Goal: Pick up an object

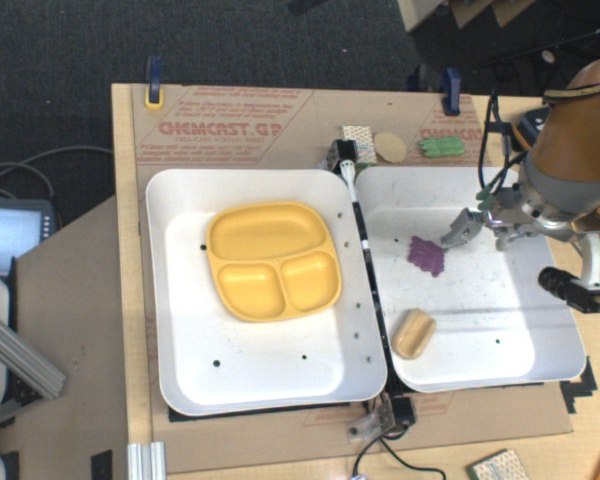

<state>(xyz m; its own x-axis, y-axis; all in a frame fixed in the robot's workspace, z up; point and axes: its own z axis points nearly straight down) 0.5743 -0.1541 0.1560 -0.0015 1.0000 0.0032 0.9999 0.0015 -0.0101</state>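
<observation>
We see a counter (280,118) topped with a brown printed board, set on dark carpet that fills the upper part of the frame, with two shallow white bins side by side on it. The left bin (180,298) holds a yellow divided plate (273,261) at its centre. In the right bin (520,358), a small purple object (426,255) lies toward the upper middle, and a tan cork-like piece (414,333) rests near the lower left corner. The gripper (465,228) reaches in from the right of the frame, its tip just right of and slightly above the purple object, close but apart from it; we cannot tell how its fingers are set. Beyond the bins, at upper centre, sit a tan disc (390,147) and a green block (441,147), well clear of the gripper.
</observation>
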